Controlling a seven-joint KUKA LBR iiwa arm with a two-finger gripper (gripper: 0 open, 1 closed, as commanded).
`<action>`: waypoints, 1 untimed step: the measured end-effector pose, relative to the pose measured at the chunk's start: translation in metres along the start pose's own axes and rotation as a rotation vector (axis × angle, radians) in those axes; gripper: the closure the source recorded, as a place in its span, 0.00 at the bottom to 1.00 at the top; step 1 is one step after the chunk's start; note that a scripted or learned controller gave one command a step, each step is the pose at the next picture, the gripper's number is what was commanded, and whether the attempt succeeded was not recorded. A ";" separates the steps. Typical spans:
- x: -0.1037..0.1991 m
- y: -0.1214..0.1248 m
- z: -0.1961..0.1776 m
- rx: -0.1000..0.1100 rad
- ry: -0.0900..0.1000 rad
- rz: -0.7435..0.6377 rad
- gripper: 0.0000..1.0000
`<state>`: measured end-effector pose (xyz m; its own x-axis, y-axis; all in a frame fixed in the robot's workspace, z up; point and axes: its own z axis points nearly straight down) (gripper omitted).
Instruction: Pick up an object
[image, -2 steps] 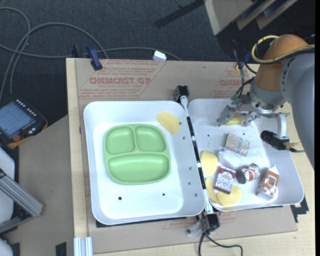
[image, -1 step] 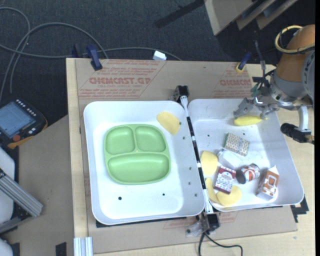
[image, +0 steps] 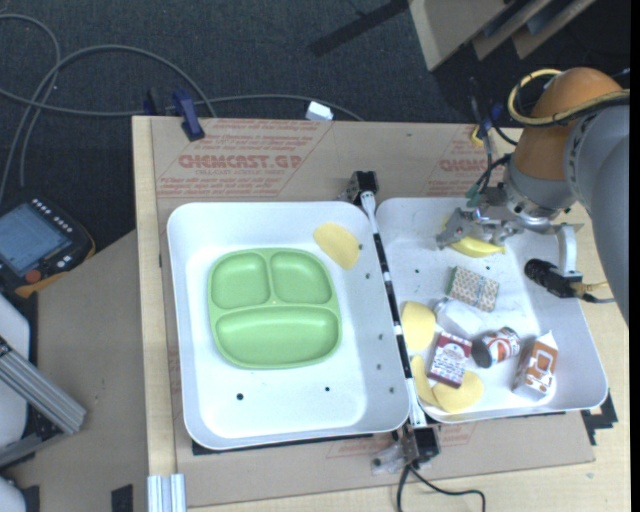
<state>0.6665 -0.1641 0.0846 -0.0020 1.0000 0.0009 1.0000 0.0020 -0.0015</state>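
My gripper (image: 476, 228) is low over the far end of the right bin (image: 590, 385), directly above a small yellow banana-shaped piece (image: 478, 247). The piece sits right under the gripper's tips, and whether it is gripped is hidden. Nearer in the same bin lie a checkered square packet (image: 473, 288), a dark can (image: 495, 347), a red-and-white carton (image: 450, 360), an orange-and-white carton (image: 537, 365) and two pale yellow pieces (image: 418, 322) (image: 458, 393).
The left bin (image: 190, 400) holds a green divided plate (image: 273, 307) and a yellow piece (image: 337, 243) near its far right corner. A raised divider (image: 385, 290) separates the two bins. The grey arm (image: 560, 130) comes in from the upper right.
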 end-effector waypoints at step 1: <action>0.000 0.001 -0.011 -0.003 -0.003 -0.001 1.00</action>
<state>0.6674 -0.1645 0.0957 -0.0031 1.0000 -0.0021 1.0000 0.0031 0.0011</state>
